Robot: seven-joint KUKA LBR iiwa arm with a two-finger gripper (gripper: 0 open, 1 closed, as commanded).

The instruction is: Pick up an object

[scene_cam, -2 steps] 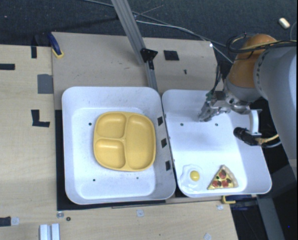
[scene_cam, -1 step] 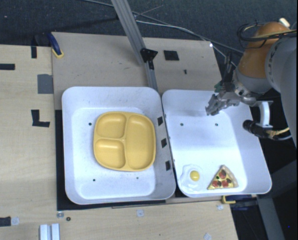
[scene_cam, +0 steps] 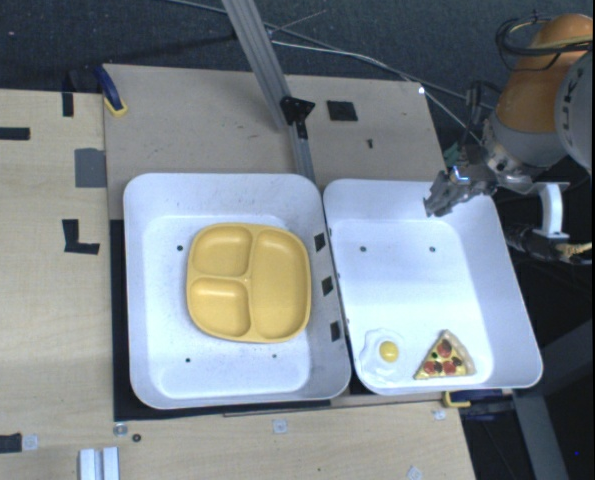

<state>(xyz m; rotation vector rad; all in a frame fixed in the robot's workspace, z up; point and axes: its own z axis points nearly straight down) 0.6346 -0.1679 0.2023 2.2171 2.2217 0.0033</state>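
Arm (scene_cam: 537, 98) enters from the right side of the right bin (scene_cam: 497, 258), grey body with orange band up near the frame's top right. Wrist angles down and toward the bin; pincer (scene_cam: 441, 200) sits over the bin's far-right corner, just inside the rim. Pincer is small and dark at this angle, so its opening cannot be told. Nothing visible between the tips.

Candidate objects, both in the right bin at its near edge, well apart from the pincer:
- fried egg toy (scene_cam: 383, 352), white with yellow yolk, near the bin's near-left corner
- pizza slice toy (scene_cam: 445, 358), triangular, red dots on top, just right of the egg, close to it but whether touching is unclear

Middle and far part of the right bin floor is bare white; open room between pincer and both toys, no obstacle on that path.

Left of the right bin: left bin (scene_cam: 147, 268), sharing the centre divider edge. It holds a yellow sectioned plate (scene_cam: 249, 282), three compartments, lying flat roughly mid-bin.

Beyond the right bin's far-left corner a grey metal post (scene_cam: 267, 58) rises slanted from the bench (scene_cam: 37, 298), with thin cables (scene_cam: 377, 63) running across to the arm side. Black tape marks on the bench left of the left bin. Blue-yellow clamp (scene_cam: 111, 92) far left beyond the left bin.
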